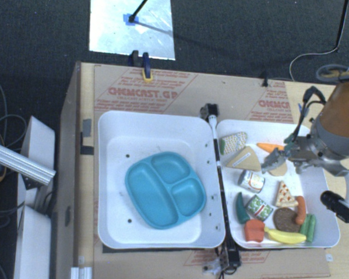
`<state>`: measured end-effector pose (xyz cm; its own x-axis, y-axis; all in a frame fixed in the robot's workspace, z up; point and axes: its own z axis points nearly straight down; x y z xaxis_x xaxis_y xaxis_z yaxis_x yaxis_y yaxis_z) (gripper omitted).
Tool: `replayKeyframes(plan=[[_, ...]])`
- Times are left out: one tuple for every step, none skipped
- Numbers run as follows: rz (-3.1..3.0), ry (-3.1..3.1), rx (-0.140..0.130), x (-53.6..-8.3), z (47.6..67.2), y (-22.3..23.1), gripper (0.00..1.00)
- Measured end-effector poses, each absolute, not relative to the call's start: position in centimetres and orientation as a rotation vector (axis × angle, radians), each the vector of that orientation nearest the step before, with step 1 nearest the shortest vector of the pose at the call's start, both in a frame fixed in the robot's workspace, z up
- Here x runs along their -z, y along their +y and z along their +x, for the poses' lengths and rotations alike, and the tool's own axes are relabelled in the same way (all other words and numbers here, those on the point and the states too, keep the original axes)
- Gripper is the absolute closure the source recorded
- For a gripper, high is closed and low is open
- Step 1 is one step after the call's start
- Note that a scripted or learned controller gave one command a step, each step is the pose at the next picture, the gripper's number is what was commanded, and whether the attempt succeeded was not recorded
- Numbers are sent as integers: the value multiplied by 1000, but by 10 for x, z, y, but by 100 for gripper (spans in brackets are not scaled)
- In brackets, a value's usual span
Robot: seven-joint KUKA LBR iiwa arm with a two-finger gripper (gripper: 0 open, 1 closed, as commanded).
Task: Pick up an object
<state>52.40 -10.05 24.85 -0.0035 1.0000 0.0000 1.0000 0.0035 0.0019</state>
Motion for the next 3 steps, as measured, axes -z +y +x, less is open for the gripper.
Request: replayKeyframes(plan=[[2221, 2223, 0, -156, 498, -109, 0], [2220, 2222, -2, -84, 493, -87, 0], [2221, 2223, -1, -84, 487, -89, 0]])
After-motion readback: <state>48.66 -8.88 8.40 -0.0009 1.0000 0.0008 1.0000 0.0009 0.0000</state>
